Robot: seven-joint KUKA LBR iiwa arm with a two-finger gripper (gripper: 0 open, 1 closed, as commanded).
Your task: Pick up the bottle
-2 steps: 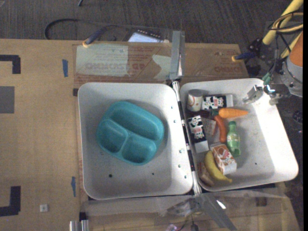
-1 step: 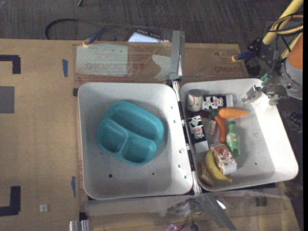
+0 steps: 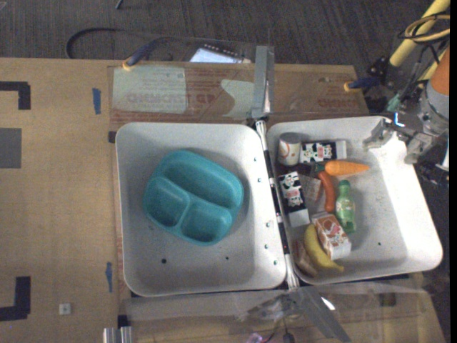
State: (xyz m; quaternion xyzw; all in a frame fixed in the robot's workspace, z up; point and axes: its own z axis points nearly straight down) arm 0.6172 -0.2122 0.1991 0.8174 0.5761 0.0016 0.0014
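— Green plastic, the bottle (image 3: 345, 206): where is it lying?

— In the right bin (image 3: 418, 220), flat on the floor of it, among the clutter on the bin's left side. A carrot (image 3: 346, 168) sits just above it, a juice carton (image 3: 333, 236) and a banana (image 3: 319, 249) just below.

— And the gripper (image 3: 397, 132)?

— Up at the bin's far right corner, well apart from the bottle. I cannot tell how it is set; nothing appears to be in it.

— So how much is done?

— None of the pickup, by my reading. The bottle rests untouched; the reach, the descent, the grasp and the lift are all left.

— The left bin (image 3: 136, 191)?

— Holds a teal divided tray (image 3: 193, 196), irrelevant here.
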